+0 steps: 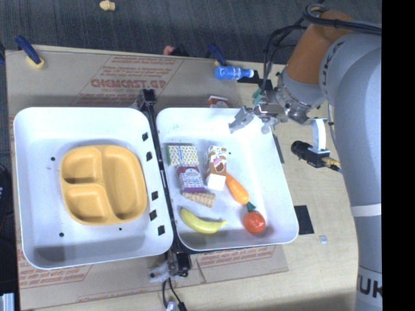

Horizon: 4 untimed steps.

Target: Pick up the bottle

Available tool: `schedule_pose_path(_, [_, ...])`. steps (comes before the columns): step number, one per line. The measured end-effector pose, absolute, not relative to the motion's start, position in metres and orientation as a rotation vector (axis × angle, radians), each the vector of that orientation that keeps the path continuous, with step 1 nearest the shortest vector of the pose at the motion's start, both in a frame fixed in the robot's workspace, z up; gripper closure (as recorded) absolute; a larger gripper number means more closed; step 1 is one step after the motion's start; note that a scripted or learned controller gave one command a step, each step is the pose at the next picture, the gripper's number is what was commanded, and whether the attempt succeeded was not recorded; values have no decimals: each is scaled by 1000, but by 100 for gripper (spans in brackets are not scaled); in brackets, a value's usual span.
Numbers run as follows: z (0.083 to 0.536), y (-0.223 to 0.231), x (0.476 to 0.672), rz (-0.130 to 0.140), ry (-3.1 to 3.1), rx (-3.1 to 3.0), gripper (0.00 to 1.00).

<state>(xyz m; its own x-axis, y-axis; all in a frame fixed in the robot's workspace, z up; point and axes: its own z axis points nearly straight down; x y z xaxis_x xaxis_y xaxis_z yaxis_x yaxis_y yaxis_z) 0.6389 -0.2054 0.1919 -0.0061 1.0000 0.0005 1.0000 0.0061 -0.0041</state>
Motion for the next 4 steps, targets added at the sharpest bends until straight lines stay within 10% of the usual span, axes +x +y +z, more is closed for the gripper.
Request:
schedule_pose_path(1, [202,-205,639,6,-2231,-2205,100])
schedule_pose_path(3, [161,-159,508,7,-1916,-2481,100])
schedule_pose_path(4, [227,-183,476,3,-1973,-2442,100])
